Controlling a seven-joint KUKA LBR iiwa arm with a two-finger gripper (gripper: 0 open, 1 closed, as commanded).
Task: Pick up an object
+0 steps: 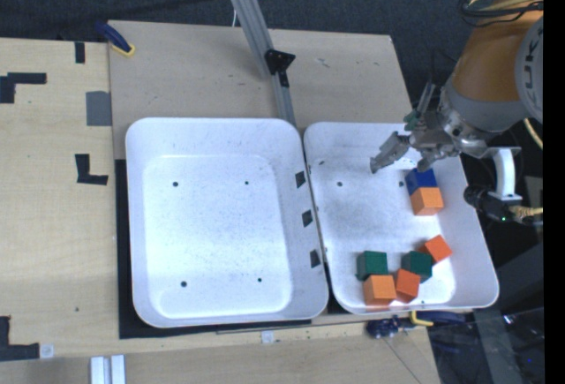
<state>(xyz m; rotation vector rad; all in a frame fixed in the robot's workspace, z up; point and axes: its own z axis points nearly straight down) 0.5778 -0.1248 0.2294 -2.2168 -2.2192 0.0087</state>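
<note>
Gripper (393, 154) hung over the upper part of the right bin (353, 223), its grey metal fingers spread slightly apart with nothing between them.

Just right of it lay a blue block (420, 180) touching an orange block (427, 200) below it, both matte cubes; farther down, near the bin's lower edge, sat a cluster of two green blocks (372, 263), (418, 263) and three orange ones (380, 288), (407, 283), (437, 247); the bin was shallow white plastic, speckled, with rounded corners; the left bin (212, 223) matched it; both rested on a pale wooden bench (53, 197) crossed by a slanted metal rail (247, 3).
</note>
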